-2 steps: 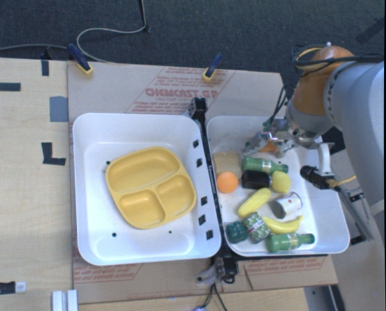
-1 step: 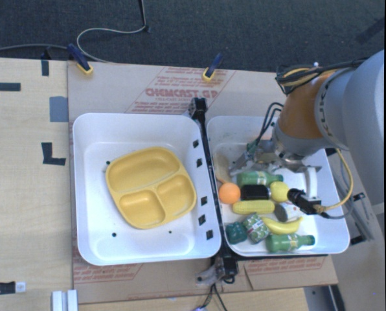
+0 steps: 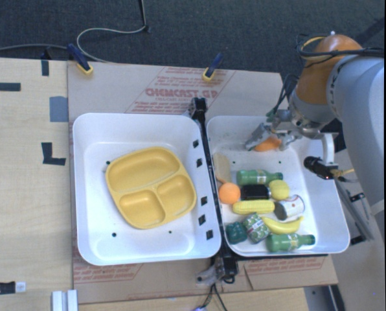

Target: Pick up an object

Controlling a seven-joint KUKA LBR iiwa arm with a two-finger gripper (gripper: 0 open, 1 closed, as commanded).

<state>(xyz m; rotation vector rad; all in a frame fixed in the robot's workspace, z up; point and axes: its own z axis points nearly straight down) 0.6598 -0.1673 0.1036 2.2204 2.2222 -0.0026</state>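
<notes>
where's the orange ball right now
The orange ball lies in the right bin, against its left wall, just left of the yellow corn-like piece and below the green bottle.

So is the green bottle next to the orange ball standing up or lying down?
Lying down. The green bottle rests on its side in the right bin, its length running across the view, beside the orange ball.

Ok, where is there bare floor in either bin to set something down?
Left white bin: bare strips all around the yellow three-compartment plastic tray, widest along the near edge. Right white bin: bare at the far-left corner, beside the gripper over a small orange object; its near half is crowded with toy food.
</notes>
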